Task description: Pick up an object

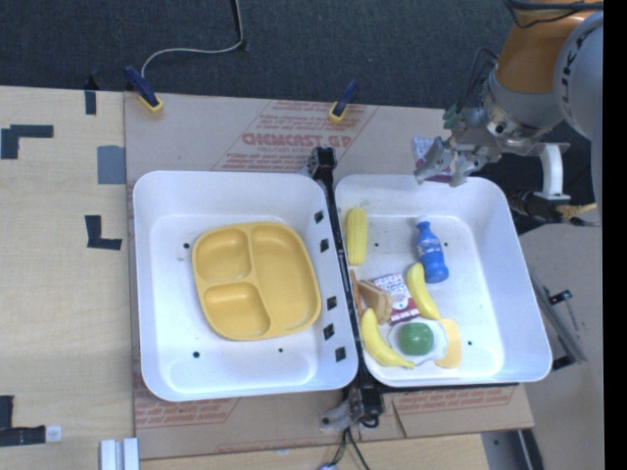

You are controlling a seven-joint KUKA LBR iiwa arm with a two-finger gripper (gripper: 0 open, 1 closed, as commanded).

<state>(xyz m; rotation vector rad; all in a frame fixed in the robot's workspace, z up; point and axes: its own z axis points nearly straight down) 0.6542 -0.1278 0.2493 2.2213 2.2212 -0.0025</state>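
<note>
The right bin [490, 204] holds a blue bottle [429, 253], a yellow corn-like piece [356, 235], two bananas [421, 293] [382, 341], a green round fruit [414, 338], an orange wedge [451, 345] and a small printed packet [390, 289] beside a brown piece [374, 300]. My gripper [443, 164] hangs over the back rim of this bin, above and behind the bottle. A small pale bit [423, 150] shows at its left side; whether it is a held thing or part of the tool is unclear.
The left bin [157, 262] carries a yellow divided plate [257, 279]. A black divider [331, 253] runs between the bins. Cardboard [274, 135] lies under both, with two yellow-and-blue clamps [144, 88] [343, 103] at the back.
</note>
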